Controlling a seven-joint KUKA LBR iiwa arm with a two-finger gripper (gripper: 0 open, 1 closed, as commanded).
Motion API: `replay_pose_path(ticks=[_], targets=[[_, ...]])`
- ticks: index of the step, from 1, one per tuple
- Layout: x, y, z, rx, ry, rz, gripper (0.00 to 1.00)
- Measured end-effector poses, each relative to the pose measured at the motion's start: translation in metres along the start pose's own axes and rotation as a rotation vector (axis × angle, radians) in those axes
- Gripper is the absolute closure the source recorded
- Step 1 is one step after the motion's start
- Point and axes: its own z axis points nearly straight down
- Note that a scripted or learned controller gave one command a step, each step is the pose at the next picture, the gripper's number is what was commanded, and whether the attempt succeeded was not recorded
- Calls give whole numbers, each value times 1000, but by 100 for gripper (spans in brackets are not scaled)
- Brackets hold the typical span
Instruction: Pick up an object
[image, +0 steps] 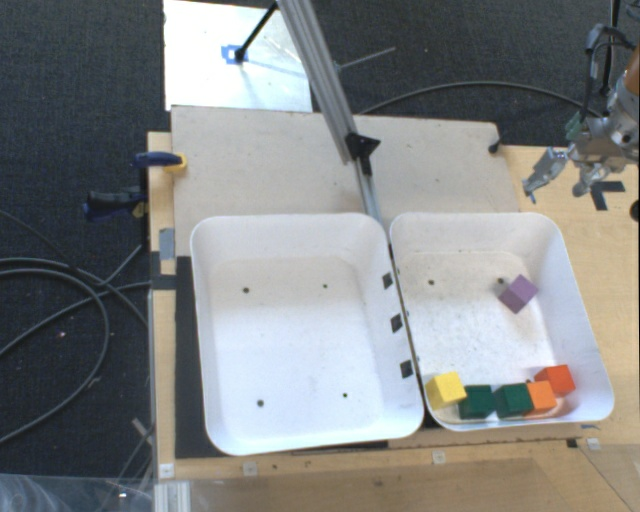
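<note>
The right bin (575, 300) holds several small blocks. A purple block (518, 293) lies alone near its far right side. Along the front wall sit a yellow block (446, 388), two dark green blocks (477, 401) (514, 399), an orange block (541, 396) and a red-orange block (558, 379). My gripper (567, 177) hangs above the bench beyond the right bin's far right corner, well away from the blocks. Its two fingers stand spread apart with nothing between them.
The left bin (215, 330) lies beside the right one, their walls touching in the middle. A grey metal pole (325, 85) slants across the back board. Blue and yellow clamps (160, 160) sit at the bench's left edge, with cables on the floor.
</note>
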Motion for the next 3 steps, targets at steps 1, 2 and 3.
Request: replay_pose_path(ticks=[1, 2, 3], targets=[[1, -47, 171, 8, 4, 4, 0], [17, -81, 182, 3, 2, 4, 0], [49, -120, 180, 5, 4, 3, 0]])
